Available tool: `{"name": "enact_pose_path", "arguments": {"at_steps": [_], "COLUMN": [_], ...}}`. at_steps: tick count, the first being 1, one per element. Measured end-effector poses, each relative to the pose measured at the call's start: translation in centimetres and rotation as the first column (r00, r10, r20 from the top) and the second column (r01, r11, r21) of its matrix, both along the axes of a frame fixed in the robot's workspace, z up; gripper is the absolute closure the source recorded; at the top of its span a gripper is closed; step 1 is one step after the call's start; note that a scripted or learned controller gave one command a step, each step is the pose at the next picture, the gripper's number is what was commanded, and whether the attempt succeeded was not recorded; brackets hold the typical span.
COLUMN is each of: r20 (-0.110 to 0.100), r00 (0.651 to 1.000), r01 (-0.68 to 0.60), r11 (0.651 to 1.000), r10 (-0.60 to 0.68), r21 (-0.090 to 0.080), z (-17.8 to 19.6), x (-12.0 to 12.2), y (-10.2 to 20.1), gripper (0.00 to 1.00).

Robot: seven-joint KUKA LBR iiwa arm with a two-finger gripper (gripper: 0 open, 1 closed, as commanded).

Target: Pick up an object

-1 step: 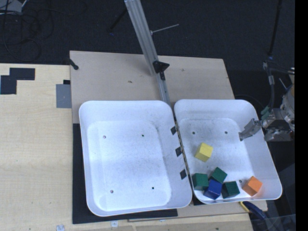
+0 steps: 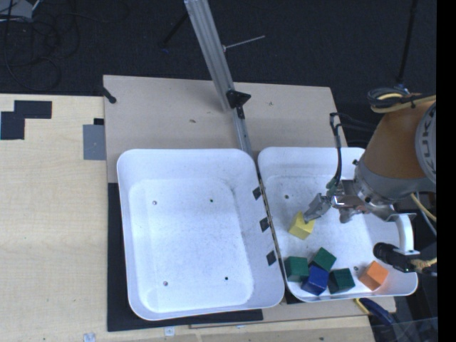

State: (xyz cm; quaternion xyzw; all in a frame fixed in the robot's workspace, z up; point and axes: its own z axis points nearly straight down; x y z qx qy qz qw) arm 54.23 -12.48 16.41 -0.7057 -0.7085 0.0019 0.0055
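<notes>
Green blocks (image 2: pixel 297 267) number three, with one yellow block (image 2: pixel 301 227).

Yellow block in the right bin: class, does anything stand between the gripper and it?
Nothing visible does. The gripper is just above and right of the yellow block, with bare bin floor around it. The green and blue blocks sit apart, nearer the bin's front edge.

Aluminium rail (image 2: pixel 214 55) slanting over bench (image 2: pixel 171 120); cables (image 2: pixel 28 48) behind.
</notes>
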Motion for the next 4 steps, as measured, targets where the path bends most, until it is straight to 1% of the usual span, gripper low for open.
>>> {"name": "enact_pose_path", "arguments": {"at_steps": [1, 2, 3, 4], "r20": [0.011, 0.009, 0.014, 0.008], "r00": [1.000, 1.000, 1.000, 1.000], "r01": [0.003, 0.010, -0.003, -0.001], "r11": [1.000, 1.000, 1.000, 1.000], "r10": [-0.003, -0.010, 0.003, 0.001], "r21": [-0.006, -0.004, -0.001, -0.003], "z": [-7.4, -6.2, 3.0, 2.6], "x": [1.9, 1.8, 0.4, 2.5], "y": [2.5, 2.3, 10.9, 16.3], "gripper": [0.00, 1.00, 1.00, 1.00]}}
